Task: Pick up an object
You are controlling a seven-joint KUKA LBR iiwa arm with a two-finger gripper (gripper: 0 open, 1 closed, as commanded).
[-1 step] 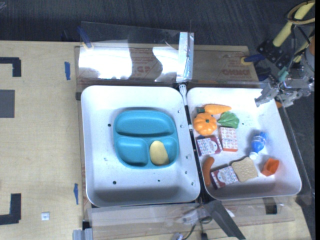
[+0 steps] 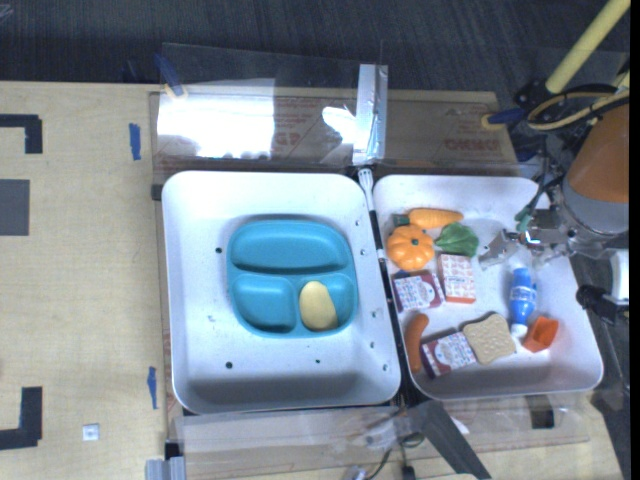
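- Standing over the bench, I see two shallow white bins side by side: the left bin [image 2: 190,268] and the right bin [image 2: 570,368].
- Left bin holds a blue divided tray [image 2: 270,253]. A pale yellow, egg-shaped piece [image 2: 318,306] lies in the tray's lower right compartment.
- Right bin holds a scatter of toy food. Along its left side: a carrot [image 2: 434,217] at the top, a small orange pumpkin [image 2: 411,248] just below it, a green leafy piece [image 2: 458,238] beside the pumpkin.
- Below those: two red-and-white packets, one [image 2: 459,278] near the middle, another [image 2: 416,292] to its left. A sausage [image 2: 416,338] lies near the bin's left wall.
- Lower middle: a slice of bread [image 2: 490,338] resting partly on a third packet [image 2: 448,352].
- Right part of the bin: a small blue-and-white bottle [image 2: 521,298] lying lengthwise, and an orange block [image 2: 541,333] just beside its lower end.
- Arm [image 2: 605,168] reaches in from the right, grey with the orange band showing near the edge.
- Gripper [image 2: 515,243] sits over the upper right of the right bin, just above the bottle and right of the green piece.
- Gripper's metal parts are small and blurred; I cannot tell how far apart they are, nor whether anything is between them.
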